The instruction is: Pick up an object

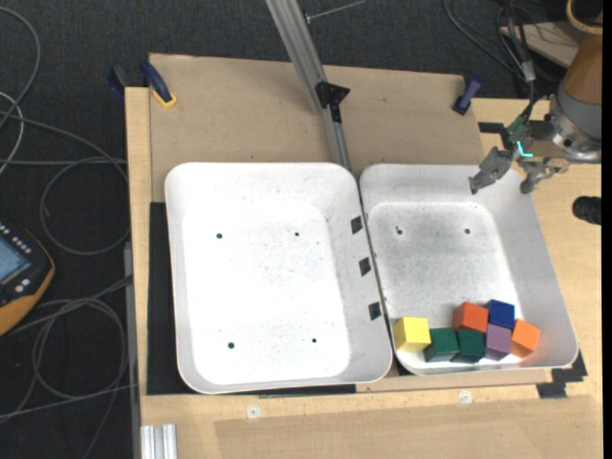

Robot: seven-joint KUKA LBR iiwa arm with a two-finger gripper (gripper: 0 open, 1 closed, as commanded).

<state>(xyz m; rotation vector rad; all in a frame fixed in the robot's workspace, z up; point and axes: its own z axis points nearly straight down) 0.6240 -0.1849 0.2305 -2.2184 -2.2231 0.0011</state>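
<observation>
Several small coloured blocks lie bunched along the near edge of the right bin (535,256): a yellow block (413,332), two green blocks (442,343), an orange block (469,316), a blue block (500,311), a purple block (499,337) and another orange block (525,336). My gripper (509,175) hangs above the far right corner of that bin, well away from the blocks. Its two fingers are spread apart with nothing between them.
The left bin (182,256) sits beside the right one, with black clips along the shared edge. A slanted metal pole (304,55) rises behind the bins. Blue clamps (159,86) hold the board's far corners. Cables lie off the bench to the left.
</observation>
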